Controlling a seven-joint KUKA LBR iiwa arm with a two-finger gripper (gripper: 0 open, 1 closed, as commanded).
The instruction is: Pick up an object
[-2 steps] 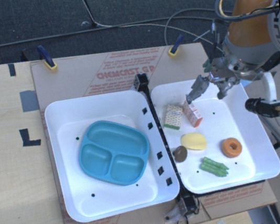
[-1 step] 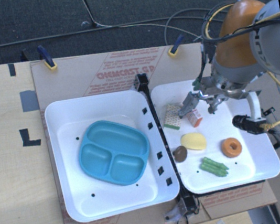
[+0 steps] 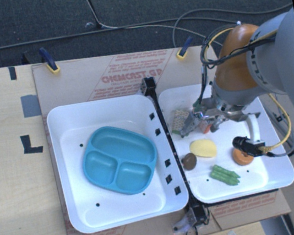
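Objects for picking lie scattered in the right bin (image 3: 274,179), below and beside the arm (image 3: 260,61), which reaches in from the right with its orange band above the wrist. Largest on the bench is the cardboard sheet (image 3: 123,73) under both bins, printed in red with a word that looks like "CHEMCAST GP"; the smaller print around it is too blurred to read. The left bin (image 3: 62,128) holds a blue divided plate (image 3: 119,159). In the right bin, the gripper (image 3: 206,120) hangs low near the bin's upper middle; whether its fingers are spread or pressed together cannot be told, and nothing can be seen between them. A speckled pale object (image 3: 180,117) sits just left of the gripper. A yellow lemon-like piece (image 3: 203,148) lies just below the gripper, apart from it. A green pod-like item (image 3: 224,175) rests nearer the front wall. An orange round object (image 3: 243,156) sits to the right, partly behind a black fitting. A small brown lump (image 3: 189,161) lies beside the yellow piece.
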